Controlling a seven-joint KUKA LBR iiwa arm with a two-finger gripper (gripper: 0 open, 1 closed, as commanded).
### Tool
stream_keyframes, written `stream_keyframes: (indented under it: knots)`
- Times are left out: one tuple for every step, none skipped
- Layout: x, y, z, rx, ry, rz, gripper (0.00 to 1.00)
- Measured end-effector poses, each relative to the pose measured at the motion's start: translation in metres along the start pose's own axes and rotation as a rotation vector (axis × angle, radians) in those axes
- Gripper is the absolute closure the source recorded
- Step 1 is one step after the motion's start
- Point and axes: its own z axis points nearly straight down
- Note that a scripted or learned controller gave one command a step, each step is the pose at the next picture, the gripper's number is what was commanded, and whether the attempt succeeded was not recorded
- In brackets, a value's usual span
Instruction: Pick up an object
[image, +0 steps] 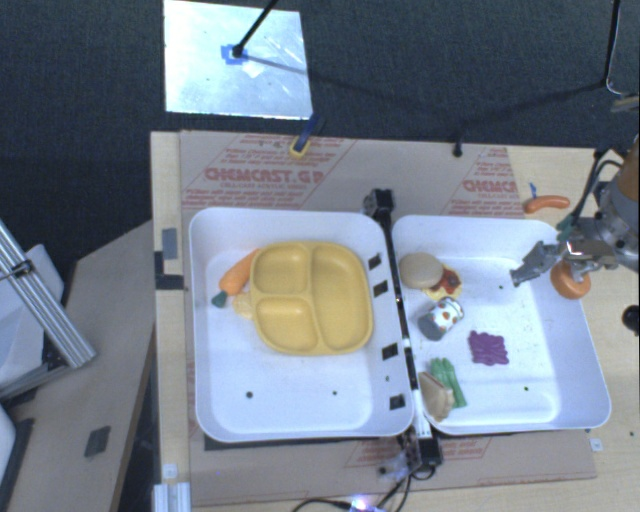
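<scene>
The right bin (575, 390) holds a toy burger (422, 270), a small grey and white can-like piece (440, 318), a purple bunch of grapes (488, 348) and a tan and green sandwich-like toy (440, 388). My gripper (532, 266) hangs over the bin's upper right corner, well right of the burger and apart from all of these. An orange round object (572, 284) sits just below the wrist at the bin's right rim; whether it touches the gripper is unclear.
In the left bin (215, 400) lies a yellow divided plate (305, 298) with a toy carrot (236, 273) against its left edge. A small orange sausage-shaped piece (546, 204) rests on the bench behind the right bin. Clips line the wall between the bins.
</scene>
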Motion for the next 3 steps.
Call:
stream_keyframes:
  knots:
    - [0.000,0.002,-0.006,-0.010,-0.002,-0.003,0.00]
    - [-0.005,0.006,0.055,-0.005,-0.001,-0.001,0.00]
    - [-0.006,-0.003,0.104,-0.006,-0.001,-0.001,0.00]
